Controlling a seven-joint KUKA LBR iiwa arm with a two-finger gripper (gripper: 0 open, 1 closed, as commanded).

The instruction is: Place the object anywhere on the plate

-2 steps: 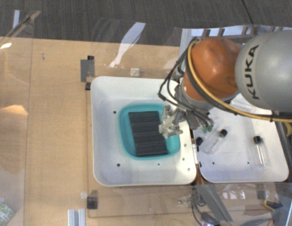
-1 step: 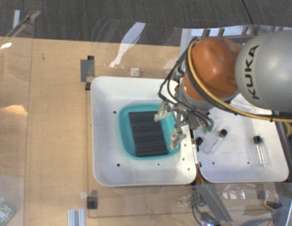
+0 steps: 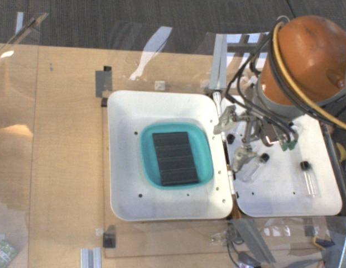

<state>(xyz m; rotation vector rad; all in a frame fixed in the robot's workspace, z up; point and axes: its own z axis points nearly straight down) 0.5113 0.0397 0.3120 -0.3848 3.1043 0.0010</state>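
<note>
Orange-banded arm (image 3: pixel 310 54) hovers over the right bin (image 3: pixel 323 202), finger state indeterminate; confirm grasp before traversing to the teal plate (image 3: pixel 203 149).

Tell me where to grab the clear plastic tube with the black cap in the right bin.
Grip the clear plastic tube mid-body from straight above, closing across its narrow width: it lies flat, long and thin, with room on both sides.

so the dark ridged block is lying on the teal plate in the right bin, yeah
Not quite: the camera view shows the dark ridged block lying on the teal plate in the left bin, not the right one. The gripper is over the right bin.
</note>
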